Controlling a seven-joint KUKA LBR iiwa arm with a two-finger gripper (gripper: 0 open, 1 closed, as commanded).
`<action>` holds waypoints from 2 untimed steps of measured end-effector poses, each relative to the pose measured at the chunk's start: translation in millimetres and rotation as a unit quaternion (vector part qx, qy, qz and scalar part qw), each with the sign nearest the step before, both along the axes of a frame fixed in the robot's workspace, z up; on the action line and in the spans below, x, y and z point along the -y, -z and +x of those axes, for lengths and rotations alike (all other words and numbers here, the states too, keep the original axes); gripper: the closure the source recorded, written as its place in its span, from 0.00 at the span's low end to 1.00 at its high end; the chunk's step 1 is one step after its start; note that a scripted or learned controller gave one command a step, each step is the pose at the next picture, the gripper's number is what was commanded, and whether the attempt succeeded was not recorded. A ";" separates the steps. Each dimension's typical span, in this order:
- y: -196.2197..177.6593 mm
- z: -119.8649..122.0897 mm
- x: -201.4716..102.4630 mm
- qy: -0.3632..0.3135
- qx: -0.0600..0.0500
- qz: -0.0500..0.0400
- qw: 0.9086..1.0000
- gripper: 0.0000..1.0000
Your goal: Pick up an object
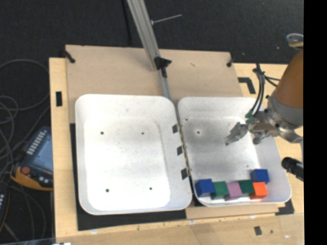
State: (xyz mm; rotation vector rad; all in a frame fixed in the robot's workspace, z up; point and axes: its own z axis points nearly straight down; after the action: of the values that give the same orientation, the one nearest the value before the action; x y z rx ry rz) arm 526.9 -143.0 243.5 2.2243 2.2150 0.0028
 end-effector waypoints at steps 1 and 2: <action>0.0 0.1 0.0 0.001 0.000 0.000 1.000 0.00; 68.7 -14.0 7.1 -0.001 -0.004 0.000 1.000 0.00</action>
State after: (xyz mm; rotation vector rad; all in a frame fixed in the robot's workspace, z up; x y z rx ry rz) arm 512.9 -150.1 174.8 2.2253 2.2225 -0.0061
